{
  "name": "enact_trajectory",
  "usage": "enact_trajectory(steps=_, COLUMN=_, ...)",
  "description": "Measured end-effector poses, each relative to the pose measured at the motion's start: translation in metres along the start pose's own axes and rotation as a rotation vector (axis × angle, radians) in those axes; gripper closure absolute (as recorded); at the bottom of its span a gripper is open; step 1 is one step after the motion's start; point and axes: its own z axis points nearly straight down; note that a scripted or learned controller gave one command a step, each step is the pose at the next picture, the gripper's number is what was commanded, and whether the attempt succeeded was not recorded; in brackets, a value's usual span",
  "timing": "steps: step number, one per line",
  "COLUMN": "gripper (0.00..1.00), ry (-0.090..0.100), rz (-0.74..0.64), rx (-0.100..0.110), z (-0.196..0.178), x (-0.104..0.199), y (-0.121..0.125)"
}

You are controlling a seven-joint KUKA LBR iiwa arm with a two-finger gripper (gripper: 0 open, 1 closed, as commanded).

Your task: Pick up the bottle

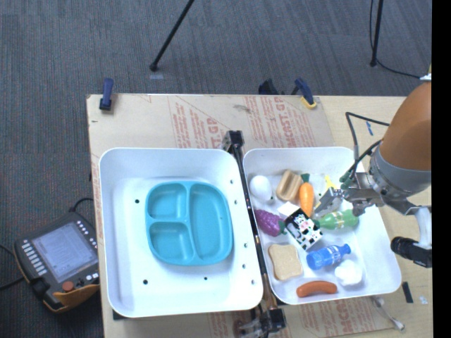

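You are seeing two bottles, green (337, 220) and blue (327, 255); gripper (341, 197) is hovering at the green one's twelve o'clock, its spread unclear.

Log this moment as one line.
end effector: above right bin | blue bottle: lying in bin, untouched | green bottle: beside end effector

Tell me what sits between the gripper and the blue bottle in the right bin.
In the camera view, a green bottle lies between the gripper and the blue bottle.
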Motion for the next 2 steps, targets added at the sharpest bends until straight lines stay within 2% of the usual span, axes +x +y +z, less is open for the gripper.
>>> enact_trajectory(steps=1, gripper=1.0, ry=0.002, rz=0.0, rx=0.003, z=-0.009, x=0.0, y=0.0)
enact_trajectory(steps=2, gripper=1.0, ry=-0.001, rz=0.047, rx=-0.001, z=-0.032, x=-0.008, y=-0.048)
